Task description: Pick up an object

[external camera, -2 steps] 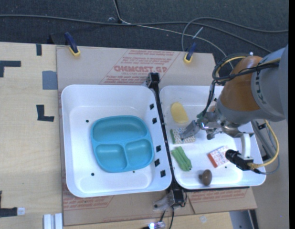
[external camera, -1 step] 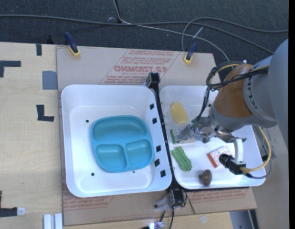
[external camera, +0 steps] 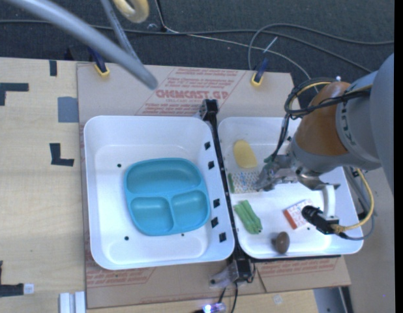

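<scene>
My gripper [external camera: 268, 175] is low in the right bin [external camera: 332, 243], reaching in from the right under the orange-banded wrist. Its tip sits at the right edge of a flat speckled grey-green packet [external camera: 244, 180]. A yellow rounded object [external camera: 244, 153] lies just beyond that, toward the bin's far side. A green ridged object [external camera: 248, 216] lies near the bin's left wall. At the front edge rests a small brown lump [external camera: 280, 242], and a red and white packet [external camera: 296, 214] lies to its right.
The left bin [external camera: 100, 175] holds a blue divided plate [external camera: 167, 195]. A black divider [external camera: 218, 175] runs between the bins. Cables loop behind the right bin, and a black connector with a yellow cable [external camera: 322, 221] hangs off the wrist over the bin's right side.
</scene>
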Robot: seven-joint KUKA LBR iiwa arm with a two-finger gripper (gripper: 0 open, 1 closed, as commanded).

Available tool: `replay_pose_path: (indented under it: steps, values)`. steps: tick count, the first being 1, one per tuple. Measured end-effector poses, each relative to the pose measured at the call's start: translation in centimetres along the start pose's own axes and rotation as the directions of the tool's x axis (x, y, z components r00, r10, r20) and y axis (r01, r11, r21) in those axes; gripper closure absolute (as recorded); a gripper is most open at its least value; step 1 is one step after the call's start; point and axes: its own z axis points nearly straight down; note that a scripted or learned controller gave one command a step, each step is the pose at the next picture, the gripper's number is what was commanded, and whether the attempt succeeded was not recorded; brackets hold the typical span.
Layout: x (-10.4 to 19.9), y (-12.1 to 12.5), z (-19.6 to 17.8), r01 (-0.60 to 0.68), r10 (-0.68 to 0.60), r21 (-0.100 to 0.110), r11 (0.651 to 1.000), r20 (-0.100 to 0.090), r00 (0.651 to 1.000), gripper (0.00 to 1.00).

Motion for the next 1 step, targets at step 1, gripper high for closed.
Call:
replay_pose_path:
  steps: [1]
  values:
    - [-0.48,-0.20,-4.35,-0.001,0.001,0.012,1.000,0.000,1.000,1.00]
